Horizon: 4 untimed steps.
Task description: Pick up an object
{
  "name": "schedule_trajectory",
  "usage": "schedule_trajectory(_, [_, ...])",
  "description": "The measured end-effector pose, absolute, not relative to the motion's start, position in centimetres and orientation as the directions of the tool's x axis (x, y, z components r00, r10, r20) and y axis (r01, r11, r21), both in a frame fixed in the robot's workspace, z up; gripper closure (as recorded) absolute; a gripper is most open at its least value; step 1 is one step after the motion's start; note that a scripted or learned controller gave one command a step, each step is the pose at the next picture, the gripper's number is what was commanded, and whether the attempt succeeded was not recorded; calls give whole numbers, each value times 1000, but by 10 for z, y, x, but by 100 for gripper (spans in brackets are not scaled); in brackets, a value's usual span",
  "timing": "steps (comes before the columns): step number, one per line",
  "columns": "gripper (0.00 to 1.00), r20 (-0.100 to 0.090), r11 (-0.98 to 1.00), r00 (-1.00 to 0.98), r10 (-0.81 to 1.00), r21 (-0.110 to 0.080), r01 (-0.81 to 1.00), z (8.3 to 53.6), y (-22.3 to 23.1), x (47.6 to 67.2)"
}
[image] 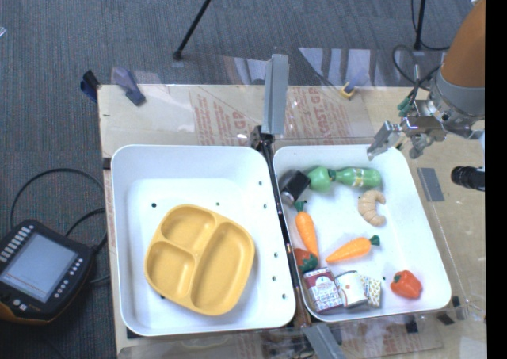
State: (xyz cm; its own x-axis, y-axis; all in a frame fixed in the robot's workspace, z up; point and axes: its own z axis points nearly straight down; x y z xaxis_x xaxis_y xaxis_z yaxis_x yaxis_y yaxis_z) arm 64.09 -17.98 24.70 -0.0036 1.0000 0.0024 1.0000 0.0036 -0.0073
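Hovering above the right bin's (424,232) far right corner, the gripper (402,138) hangs over toy food, fingers spread and holding nothing.

Camera view: the croissant (371,205) lies nearest, below and slightly left of the gripper, curved with its long axis roughly upright in the frame; the green bottle (343,177) lies crosswise just beyond it. Most of the arm (466,64) is cut off at right.
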Motion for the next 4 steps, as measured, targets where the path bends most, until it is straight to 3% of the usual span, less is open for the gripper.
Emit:
schedule_trajectory(1, [0,8,99,-99,995,-19,995,136,-195,610])
schedule_trajectory(2, [0,9,116,-116,993,-9,993,83,-207,595])
schedule_trajectory(3, [100,11,111,-111,994,-14,994,90,-209,594])
schedule_trajectory(4, [100,-3,222,-222,975,7,975,213,-181,631])
